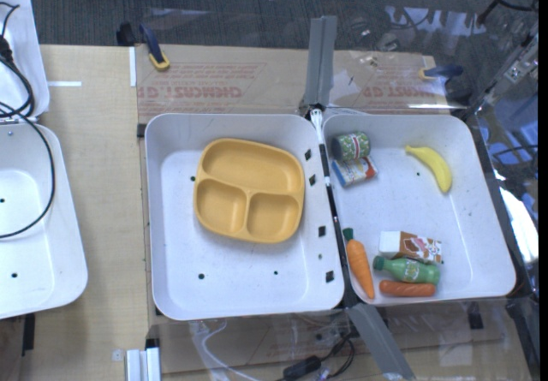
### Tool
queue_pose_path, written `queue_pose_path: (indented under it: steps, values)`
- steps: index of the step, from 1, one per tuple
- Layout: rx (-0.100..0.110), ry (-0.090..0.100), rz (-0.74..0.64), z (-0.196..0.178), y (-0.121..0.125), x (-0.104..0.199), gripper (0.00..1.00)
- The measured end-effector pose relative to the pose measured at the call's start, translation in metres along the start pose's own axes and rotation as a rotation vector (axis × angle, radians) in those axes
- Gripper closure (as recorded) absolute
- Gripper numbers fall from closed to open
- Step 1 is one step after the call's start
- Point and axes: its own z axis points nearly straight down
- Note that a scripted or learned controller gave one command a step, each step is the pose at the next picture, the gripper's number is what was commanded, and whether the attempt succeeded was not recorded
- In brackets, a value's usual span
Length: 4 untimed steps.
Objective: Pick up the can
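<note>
The can [353, 145], green-labelled, lies on its side at the top left corner of the right bin [479, 199], close beside the divider between the two bins. Sweeping across from the left now: the left bin [171, 225] carries a yellow divided plate [249, 189], three compartments, sitting flat towards the upper middle. Over the divider, just under the can and touching it, there's a small red and blue packet [354, 170]. Down at the bottom, an orange carrot [359, 265] lies along the left wall, and beside it a green bottle [408, 270] on its side, a red-orange sausage-like piece [408, 288] below that, and a brown and white carton [413, 246] just above. Further right, up top, a banana [431, 167] lies well apart from the can. As for the pincer, I cannot tell its state.
</note>
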Motion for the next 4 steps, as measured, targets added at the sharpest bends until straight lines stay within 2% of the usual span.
queue_pose_path:
  steps: [1, 2, 3, 4]
  values:
    - [0.001, 0.005, 0.135, 0.069, 0.037, 0.021, 1.0]
    - [0.002, 0.003, 0.132, 0.062, 0.038, 0.02, 1.0]
    - [0.003, 0.005, 0.441, 0.136, 0.021, 0.012, 1.0]
    - [0.004, 0.003, 0.983, 0.127, 0.013, -0.009, 1.0]
